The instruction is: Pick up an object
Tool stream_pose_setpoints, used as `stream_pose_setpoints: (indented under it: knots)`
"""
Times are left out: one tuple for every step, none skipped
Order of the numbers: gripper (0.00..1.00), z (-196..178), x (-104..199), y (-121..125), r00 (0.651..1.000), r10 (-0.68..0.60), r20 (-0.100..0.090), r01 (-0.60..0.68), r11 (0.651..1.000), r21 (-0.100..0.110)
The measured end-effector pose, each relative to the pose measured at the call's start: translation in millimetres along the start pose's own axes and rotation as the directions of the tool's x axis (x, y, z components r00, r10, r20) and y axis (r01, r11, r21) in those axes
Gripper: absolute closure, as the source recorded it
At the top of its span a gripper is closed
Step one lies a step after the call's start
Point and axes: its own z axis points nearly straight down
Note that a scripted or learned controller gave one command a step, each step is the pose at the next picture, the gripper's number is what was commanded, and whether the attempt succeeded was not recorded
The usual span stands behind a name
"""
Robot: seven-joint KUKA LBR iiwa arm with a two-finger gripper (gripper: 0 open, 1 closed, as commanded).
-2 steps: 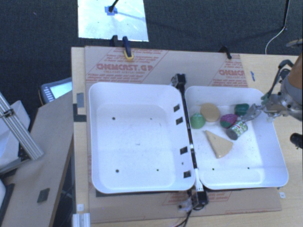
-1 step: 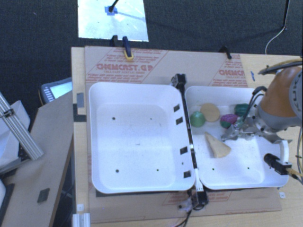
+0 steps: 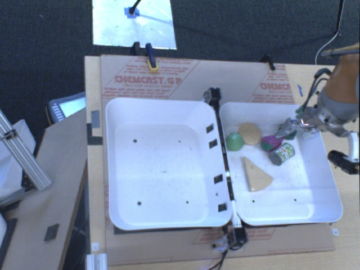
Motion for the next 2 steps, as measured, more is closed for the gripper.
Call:
stream_pose_setpoints:
  knots:
    - [0.00,36,21,-10,1.000,0.004,-0.004,-0.004,1.000,0.008]
    - [0.00,-88,42,60,1.000,-0.004,0.000,0.004,1.000,-0.010]
